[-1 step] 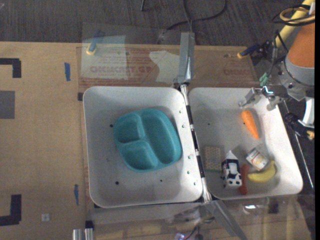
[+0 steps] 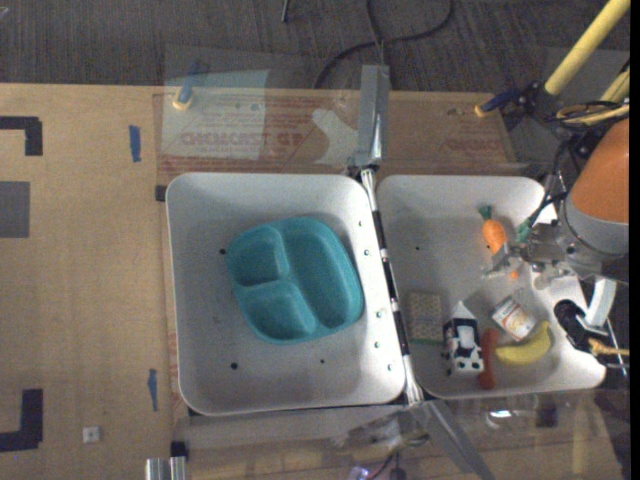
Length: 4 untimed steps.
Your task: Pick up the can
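The can (image 2: 513, 318) is small, with a white and orange label, and lies tilted in the lower right part of the right bin (image 2: 430, 218). It touches the banana (image 2: 527, 348) just below it. My gripper (image 2: 528, 256) hangs over the bin's right side, a short way above and to the right of the can and right beside the carrot (image 2: 494, 235). Nothing shows held in it. The grey arm with its orange band (image 2: 605, 183) comes in from the right edge.
A red sausage-shaped toy (image 2: 488, 358), a black-and-white carton (image 2: 461, 340) and a pale gridded block (image 2: 424, 315) lie left of the can. A teal divided plate (image 2: 295, 278) sits in the left bin (image 2: 200, 218). A metal divider (image 2: 385, 268) separates the bins.
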Available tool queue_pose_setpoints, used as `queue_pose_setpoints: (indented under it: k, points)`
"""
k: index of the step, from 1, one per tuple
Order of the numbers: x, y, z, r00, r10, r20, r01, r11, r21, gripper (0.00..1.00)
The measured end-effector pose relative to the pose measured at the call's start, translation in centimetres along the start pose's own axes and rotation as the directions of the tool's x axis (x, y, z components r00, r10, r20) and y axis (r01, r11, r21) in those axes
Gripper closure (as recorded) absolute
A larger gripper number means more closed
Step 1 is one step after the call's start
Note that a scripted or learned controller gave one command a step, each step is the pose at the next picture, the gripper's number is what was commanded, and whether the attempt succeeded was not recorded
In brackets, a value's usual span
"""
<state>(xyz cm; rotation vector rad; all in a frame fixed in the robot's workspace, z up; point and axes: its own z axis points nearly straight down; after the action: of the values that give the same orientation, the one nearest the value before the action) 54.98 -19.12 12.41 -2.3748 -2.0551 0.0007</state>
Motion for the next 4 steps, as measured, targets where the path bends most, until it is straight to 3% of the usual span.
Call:
queue_pose_setpoints:
  k: [1, 2, 3, 4]
  points:
    - [-1.7, -6.3, 3.3, 1.0, -0.005, -0.008, 0.005, 1.0, -0.014, 0.0]
    - [-2.1, -6.3, 2.3, 1.0, 0.002, -0.007, -0.002, 1.0, -0.018, 1.0]
    - [4.9, -5.4, -6.3, 0.996, 0.091, 0.0, -0.091, 0.996, -0.001, 1.0]
    - [9.8, 0.1, -11.3, 0.977, 0.213, 0.001, -0.213, 0.977, -0.001, 1.0]
